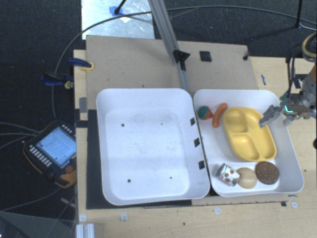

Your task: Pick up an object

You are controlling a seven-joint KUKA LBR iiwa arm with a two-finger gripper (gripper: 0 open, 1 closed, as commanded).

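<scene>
You are looking down on a robotics lab or test cell, not a home or a kitchen. The bench [163,66] is a plain board with two white bins [148,145] fixed side by side, set up as a rig. Clamps [79,63] grip its left edge. On the dark carpeted floor to the left lies a teach pendant [52,150] with its screen lit, and loose cables [64,58] run across the floor around it. A metal pole [166,26] slants over the bench from the top. The food in the right bin is toy food [247,177], laid out as test pieces.
</scene>
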